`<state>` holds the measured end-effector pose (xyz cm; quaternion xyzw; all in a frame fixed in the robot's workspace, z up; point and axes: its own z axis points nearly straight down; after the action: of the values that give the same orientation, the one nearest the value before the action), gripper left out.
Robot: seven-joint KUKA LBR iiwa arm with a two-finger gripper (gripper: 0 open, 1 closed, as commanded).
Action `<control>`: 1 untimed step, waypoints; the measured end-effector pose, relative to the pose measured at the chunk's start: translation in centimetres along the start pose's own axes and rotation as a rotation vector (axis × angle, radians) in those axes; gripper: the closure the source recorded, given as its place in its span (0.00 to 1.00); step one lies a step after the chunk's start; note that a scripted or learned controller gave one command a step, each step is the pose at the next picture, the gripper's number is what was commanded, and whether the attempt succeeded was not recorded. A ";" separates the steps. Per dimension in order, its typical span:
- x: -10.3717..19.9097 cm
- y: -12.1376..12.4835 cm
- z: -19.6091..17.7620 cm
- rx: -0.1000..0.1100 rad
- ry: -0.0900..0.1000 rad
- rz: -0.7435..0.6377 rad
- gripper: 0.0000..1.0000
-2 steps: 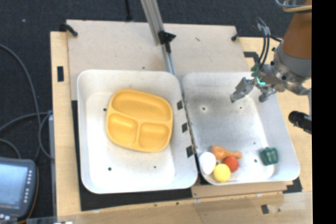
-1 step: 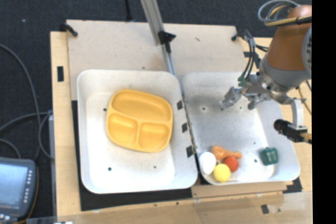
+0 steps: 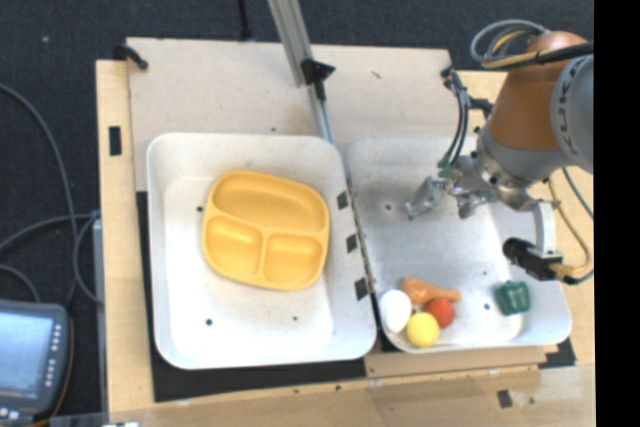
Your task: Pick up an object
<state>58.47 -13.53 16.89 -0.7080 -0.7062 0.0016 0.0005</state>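
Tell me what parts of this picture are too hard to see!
- Gripper: too small and blurry to tell open from shut.
- Pile of small toys in the right bin's near corner: they overlap, so their shapes are unclear.
- Green thing: too small to name.
- Arm: cut off by the right side.

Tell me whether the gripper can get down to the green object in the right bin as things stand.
Probably yes. The green object lies apart from the other items near the right bin's lower right corner, nothing on top of it. The gripper hangs over the same bin. The nearby bin wall could crowd one finger.
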 end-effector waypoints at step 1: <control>-0.4 0.3 6.2 0.002 0.000 0.000 0.00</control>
<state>58.77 -13.89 10.68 -0.7080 -0.7062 0.0020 0.0012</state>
